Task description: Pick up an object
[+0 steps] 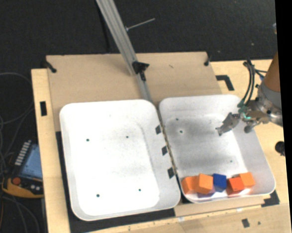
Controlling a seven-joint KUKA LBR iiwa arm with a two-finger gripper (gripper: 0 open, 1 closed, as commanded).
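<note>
A grey robot arm (272, 87) with an orange-brown patch at the frame's right edge carries dark looping cables (252, 81) along its left side, ending in a grey metal gripper (235, 124) with green-tinted fittings near the wrist and slim grey fingers (225, 125).

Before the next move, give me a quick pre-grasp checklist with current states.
1. Objects present in right bin: ok, orange blocks and a blue block sit along its near wall.
2. Gripper over the right bin: ok.
3. Gripper above a block: not ok, it hangs over bare floor, away from the row.
4. Anything held: cannot tell.
5. Blocks spaced for a clean grasp: not ok, they sit packed together against the wall.
</note>
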